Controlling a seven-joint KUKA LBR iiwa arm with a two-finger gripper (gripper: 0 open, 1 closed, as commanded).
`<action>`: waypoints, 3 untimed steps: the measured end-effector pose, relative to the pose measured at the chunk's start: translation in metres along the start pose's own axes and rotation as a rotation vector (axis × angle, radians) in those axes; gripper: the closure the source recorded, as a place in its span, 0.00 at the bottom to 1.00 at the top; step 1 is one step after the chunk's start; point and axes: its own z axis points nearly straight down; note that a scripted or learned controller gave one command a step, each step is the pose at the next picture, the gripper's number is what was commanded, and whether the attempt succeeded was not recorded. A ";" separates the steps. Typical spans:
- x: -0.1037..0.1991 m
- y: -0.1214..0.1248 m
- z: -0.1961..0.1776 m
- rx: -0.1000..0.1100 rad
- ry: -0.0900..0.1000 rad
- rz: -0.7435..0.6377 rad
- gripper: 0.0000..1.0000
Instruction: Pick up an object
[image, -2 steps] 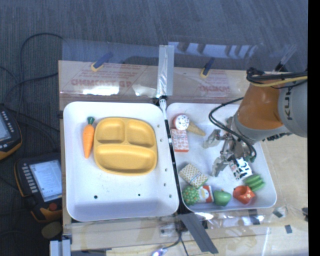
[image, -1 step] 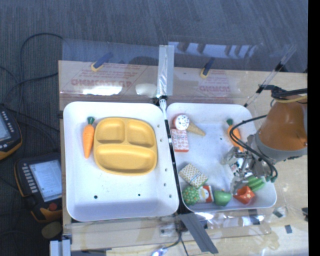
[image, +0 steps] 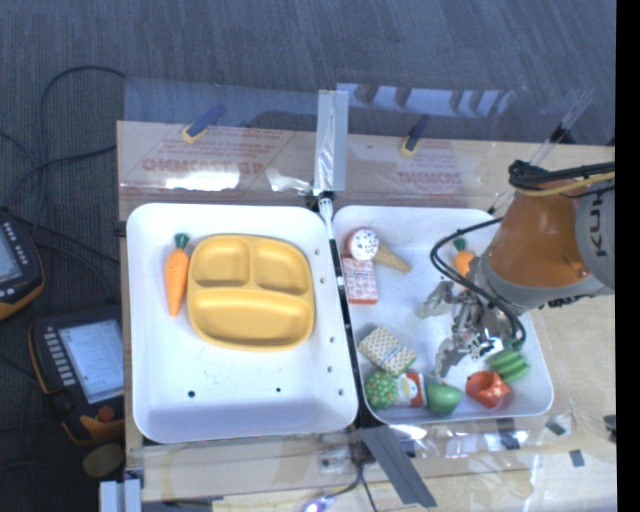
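Observation:
My gripper (image: 446, 328) hangs low over the middle of the right bin (image: 420, 225), its metal fingers spread open with nothing between them. Just right of it lie a green vegetable (image: 510, 363) and a red pepper (image: 487, 389). In front of it sit a green round toy (image: 445, 398), a small red and white figure (image: 413, 388) and a green leafy ball (image: 381, 389). A checkered cracker (image: 386, 349) lies to its left. An orange toy (image: 463, 262) peeks out from under the arm.
An ice cream cone (image: 372, 248) and a pink carton (image: 361, 283) lie by the right bin's left wall. The left bin (image: 240, 400) holds a yellow divided plate (image: 250, 291) and a carrot (image: 177, 279). The arm's orange band (image: 540, 240) covers the right bin's far right side.

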 end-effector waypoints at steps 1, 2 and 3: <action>0.008 -0.063 0.000 0.000 0.000 -0.102 0.00; -0.065 -0.029 0.002 -0.002 0.000 -0.038 0.00; -0.012 -0.059 0.001 -0.004 0.001 0.106 0.00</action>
